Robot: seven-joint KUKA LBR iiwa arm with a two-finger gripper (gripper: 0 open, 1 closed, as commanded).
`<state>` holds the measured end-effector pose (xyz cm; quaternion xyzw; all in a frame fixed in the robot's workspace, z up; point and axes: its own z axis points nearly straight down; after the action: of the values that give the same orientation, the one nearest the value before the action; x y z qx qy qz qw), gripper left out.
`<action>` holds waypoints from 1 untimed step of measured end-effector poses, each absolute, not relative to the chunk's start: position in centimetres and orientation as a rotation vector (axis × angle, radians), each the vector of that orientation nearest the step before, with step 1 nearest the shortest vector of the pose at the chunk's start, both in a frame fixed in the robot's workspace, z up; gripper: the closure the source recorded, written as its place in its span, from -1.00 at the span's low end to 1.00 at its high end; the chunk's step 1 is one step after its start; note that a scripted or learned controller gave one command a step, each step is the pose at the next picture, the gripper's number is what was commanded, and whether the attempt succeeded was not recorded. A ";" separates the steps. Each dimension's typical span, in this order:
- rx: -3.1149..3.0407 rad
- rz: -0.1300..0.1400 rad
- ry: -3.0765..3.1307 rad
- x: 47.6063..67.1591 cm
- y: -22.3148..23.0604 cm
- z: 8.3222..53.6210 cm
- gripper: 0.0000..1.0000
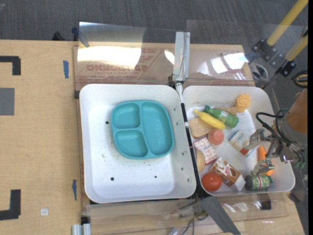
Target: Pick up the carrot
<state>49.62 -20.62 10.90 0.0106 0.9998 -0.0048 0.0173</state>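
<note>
Two shallow white plastic bins sit side by side on a tan bench, edges touching, so things can be sorted from one to the other. The left bin [98, 146] has smooth rounded corners and holds a teal divided plate [142, 129], three compartments, lying flat at its centre. The right bin [286, 177] is crowded with toy food. The arm's gripper [264, 146] reaches in from the right and hangs low over that bin's right side, a tangle of dark metal and cable; how far its jaws stand apart cannot be told from this slant, and nothing is plainly between them. The carrot [262, 153], a small orange sliver, lies just beside the gripper near the bin's right wall, partly hidden, likely the target of this approach. Around it: a glossy yellow banana [209, 120] resting against a green bottle [222, 115], a bumpy yellow corn cob [242, 101], a round red tomato [211, 181], a dark green can [259, 181] on its side, and small printed cartons [227, 171], all loosely jumbled.
</note>
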 end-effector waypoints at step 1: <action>0.359 -0.003 3.081 50.0 -22.0 10.3 -1.00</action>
<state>50.03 -22.04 10.33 0.1157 0.9931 -0.0009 0.0198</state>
